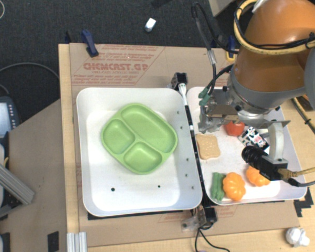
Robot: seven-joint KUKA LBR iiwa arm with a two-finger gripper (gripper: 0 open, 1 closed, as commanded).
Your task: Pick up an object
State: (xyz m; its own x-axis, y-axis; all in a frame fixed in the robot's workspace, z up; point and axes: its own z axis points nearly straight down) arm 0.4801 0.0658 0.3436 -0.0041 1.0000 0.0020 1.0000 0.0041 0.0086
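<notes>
The right bin point(291, 192) holds a tan slice of toy toast point(208, 147), a small red piece point(234, 128), a black-and-white patterned piece point(253, 137), two orange toy fruits point(234, 186) point(257, 176) and a green piece point(217, 187). My gripper point(206, 118) hangs over the far left part of this bin, just above the toast and left of the red piece. Nothing is visibly held. The arm's bulk hides the far part of the bin.
The left bin point(94, 188) holds a light green divided plate point(139, 137) near its middle. A black rail point(191, 135) runs between the two bins. Brown cardboard point(115, 62) lies under and behind both bins.
</notes>
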